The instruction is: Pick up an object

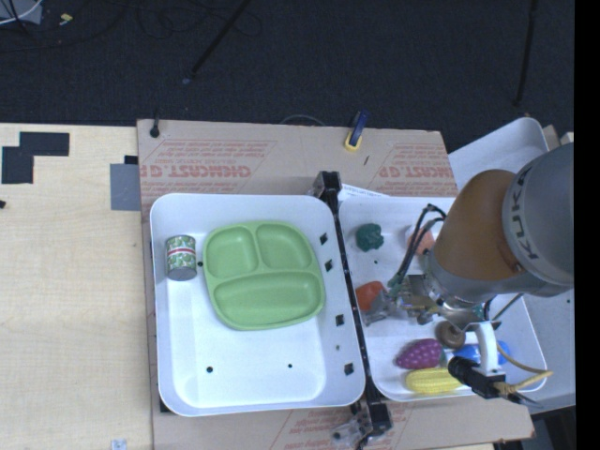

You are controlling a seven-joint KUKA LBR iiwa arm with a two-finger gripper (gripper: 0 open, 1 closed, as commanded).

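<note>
Your arm [511, 232] reaches in from the right and hangs over the right bin [394, 382], its grey body and orange band covering much of that bin's middle and far side. The hand [405, 305] sits low at the arm's tip, over the bin's left half, among dark fittings and cables. You cannot tell whether it is apart or together; the arm and wiring hide that, and nothing is seen clamped in it.

The things you could pick lie in the right bin. A red piece [368, 294] rests just left of the hand, near the divider between the bins. A dark green piece [369, 237] sits farther back, well apart from the hand. Toward the near edge you have purple grapes [419, 353], and just in front of them a yellow corn [431, 381], the two almost touching. A blue piece [489, 350] lies to the right of the grapes, partly under a white part of the arm. An orange-pink bit [424, 241] peeks out beside the arm's left edge; what it is you cannot tell.

In the left bin [244, 382] you see a green tray [263, 276] with three compartments, lying flat, and a small can [181, 256] just beside its left edge. Both bins rest on cardboard [239, 162] on the table [66, 326].
</note>
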